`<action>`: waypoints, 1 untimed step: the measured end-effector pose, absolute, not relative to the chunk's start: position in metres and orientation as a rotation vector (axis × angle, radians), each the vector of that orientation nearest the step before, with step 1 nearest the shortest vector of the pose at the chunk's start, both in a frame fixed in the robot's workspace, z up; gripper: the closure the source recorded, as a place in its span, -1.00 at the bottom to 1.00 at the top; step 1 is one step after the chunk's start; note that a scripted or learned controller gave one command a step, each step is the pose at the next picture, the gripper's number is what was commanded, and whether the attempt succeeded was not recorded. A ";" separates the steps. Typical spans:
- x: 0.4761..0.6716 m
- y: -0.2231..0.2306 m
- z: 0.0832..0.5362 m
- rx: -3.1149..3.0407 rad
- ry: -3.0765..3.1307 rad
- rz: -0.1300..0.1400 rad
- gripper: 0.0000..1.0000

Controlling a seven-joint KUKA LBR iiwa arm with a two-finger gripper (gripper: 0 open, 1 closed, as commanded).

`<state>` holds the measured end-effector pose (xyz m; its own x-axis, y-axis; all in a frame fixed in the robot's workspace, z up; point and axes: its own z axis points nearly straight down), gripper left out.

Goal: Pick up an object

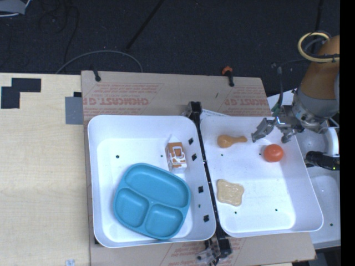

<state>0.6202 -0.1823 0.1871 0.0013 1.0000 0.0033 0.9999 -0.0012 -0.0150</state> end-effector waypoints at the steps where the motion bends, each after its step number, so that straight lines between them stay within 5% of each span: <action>1: 0.623 -0.183 0.194 -2.220 -2.220 0.002 -1.00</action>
